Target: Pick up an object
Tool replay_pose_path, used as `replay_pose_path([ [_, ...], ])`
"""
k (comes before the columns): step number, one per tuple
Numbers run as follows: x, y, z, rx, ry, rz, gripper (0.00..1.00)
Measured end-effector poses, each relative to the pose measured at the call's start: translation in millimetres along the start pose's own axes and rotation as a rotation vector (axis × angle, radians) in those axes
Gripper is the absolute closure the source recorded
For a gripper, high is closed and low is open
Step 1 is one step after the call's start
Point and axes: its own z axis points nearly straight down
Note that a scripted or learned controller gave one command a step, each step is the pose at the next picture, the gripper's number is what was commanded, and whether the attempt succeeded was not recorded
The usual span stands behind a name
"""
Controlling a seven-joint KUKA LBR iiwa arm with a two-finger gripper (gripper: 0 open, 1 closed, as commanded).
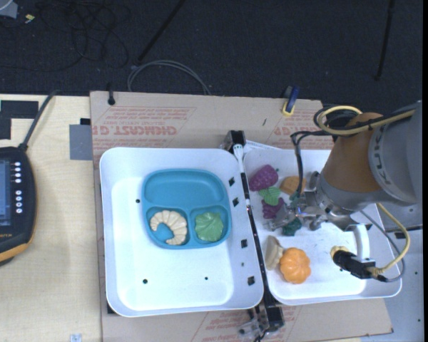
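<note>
My gripper (297, 214) hangs low in the right bin (385, 285), its tip among a cluster of small toys. Purple grapes (263, 177) lie at the bin's upper left, with a green piece (272, 194) and a smaller purple piece (271, 209) just below them. A dark green piece (291, 226) sits right under the gripper's tip. An orange bit (290, 185) peeks out behind the wrist. Nearer the front lie an orange pumpkin (295, 264) and a beige piece (272, 251) to its left. Nothing visibly sits between the fingers.
The left bin (121, 262) holds a blue divided plate (182, 187) with a croissant (169, 226) and a green lettuce leaf (210, 226) in its front compartments. A black divider (247, 219) separates the bins. The arm (357, 166) covers the right bin's right side.
</note>
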Motion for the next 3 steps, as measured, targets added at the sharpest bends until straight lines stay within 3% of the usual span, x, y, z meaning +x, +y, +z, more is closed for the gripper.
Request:
replay_pose_path([
  [1, 29.2, 34.1, 2.2, -0.009, 0.000, -0.006, 0.00],
  [2, 16.6, -65.1, 3.2, -0.001, 0.001, 0.000, 0.00],
  [3, 11.5, -18.1, 2.4, -0.010, -0.001, -0.005, 0.00],
])
